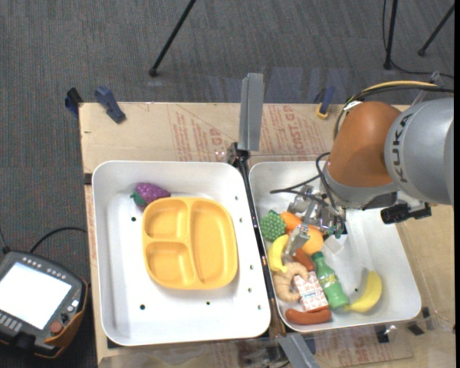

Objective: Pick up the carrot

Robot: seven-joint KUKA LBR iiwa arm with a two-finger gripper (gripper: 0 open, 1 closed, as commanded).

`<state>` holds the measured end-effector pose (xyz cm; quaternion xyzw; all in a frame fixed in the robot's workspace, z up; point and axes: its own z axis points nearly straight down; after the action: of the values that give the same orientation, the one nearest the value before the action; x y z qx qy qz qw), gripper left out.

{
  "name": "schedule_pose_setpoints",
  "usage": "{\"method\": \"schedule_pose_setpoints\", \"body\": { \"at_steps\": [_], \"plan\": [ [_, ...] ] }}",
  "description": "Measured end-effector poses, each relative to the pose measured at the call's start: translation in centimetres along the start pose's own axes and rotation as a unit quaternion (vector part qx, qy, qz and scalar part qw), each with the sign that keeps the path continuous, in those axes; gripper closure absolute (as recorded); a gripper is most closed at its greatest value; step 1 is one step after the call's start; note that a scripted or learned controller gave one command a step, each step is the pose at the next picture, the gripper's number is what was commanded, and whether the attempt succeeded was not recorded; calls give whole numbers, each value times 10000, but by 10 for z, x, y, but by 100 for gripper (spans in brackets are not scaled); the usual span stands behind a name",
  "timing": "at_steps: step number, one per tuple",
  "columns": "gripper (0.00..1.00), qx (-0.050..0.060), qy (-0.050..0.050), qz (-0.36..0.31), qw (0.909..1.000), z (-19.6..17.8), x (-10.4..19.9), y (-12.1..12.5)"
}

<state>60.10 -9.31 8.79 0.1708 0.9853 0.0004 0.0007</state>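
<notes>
Carrot [291, 221] lies in right bin [399, 282], at 9 o'clock from gripper [316, 222], touching green toy [273, 226]. Gripper opening: cannot tell.

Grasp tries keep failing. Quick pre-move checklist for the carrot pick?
1. Carrot located in right bin: ok.
2. Gripper over carrot: ok, beside its right end.
3. Finger state: cannot tell.
4. Carrot free of neighbours: not ok, green toy and banana crowd it.
5. Carrot unobstructed in view: not ok, partly hidden.
6. Carrot held: cannot tell.
</notes>
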Motion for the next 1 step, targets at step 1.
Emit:
{"method": "schedule_pose_setpoints", "body": {
  "at_steps": [1],
  "plan": [
    [0,1,4,762,9971,0,36,-10]
  ]
}}
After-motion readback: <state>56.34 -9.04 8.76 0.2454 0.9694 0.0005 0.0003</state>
